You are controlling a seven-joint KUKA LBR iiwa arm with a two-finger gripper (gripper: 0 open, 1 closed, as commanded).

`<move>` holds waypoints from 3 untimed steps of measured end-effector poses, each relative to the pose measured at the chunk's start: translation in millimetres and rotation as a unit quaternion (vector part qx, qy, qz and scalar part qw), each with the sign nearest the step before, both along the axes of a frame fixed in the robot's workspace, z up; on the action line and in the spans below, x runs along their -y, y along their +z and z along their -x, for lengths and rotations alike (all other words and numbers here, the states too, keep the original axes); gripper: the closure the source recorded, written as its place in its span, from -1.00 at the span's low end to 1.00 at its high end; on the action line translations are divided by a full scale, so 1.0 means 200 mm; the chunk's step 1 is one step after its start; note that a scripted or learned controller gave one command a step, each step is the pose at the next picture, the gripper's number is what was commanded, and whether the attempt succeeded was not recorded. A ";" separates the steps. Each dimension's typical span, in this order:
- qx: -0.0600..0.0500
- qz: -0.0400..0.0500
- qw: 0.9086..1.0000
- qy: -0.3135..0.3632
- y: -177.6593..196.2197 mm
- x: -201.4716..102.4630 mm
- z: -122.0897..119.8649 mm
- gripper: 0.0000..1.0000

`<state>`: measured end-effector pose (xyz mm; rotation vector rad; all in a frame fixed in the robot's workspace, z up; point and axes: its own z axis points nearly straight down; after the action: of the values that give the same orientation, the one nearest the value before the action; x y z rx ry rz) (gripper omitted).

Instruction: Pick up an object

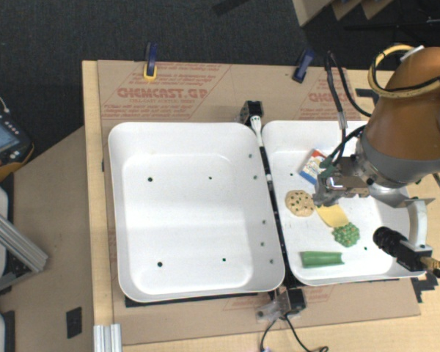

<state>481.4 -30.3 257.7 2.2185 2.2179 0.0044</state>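
My gripper (327,190) hangs low over the right bin (367,266), just beside the cookie (300,203) and above the yellow wedge (333,215); whether it grips anything I cannot tell. The green broccoli piece (345,234) and green pod (321,258) lie nearer the front rim, and a small blue-and-red packet (312,166) sits behind my wrist.

White bins (183,211); tan cookie (300,203) with dark specks; yellow wedge (333,215); knobbly green broccoli (345,234); plain green pod (321,258); red, white and blue packet (312,166); brown cardboard (205,86), red lettering.
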 end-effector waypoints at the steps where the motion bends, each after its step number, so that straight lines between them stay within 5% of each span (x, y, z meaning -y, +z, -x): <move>1: 0.004 -0.001 1.000 0.003 0.52 -0.13 0.00 1.00; 3: 0.001 0.001 1.000 0.001 0.60 -0.13 0.00 1.00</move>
<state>481.1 -5.2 377.0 2.2138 2.2197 0.0046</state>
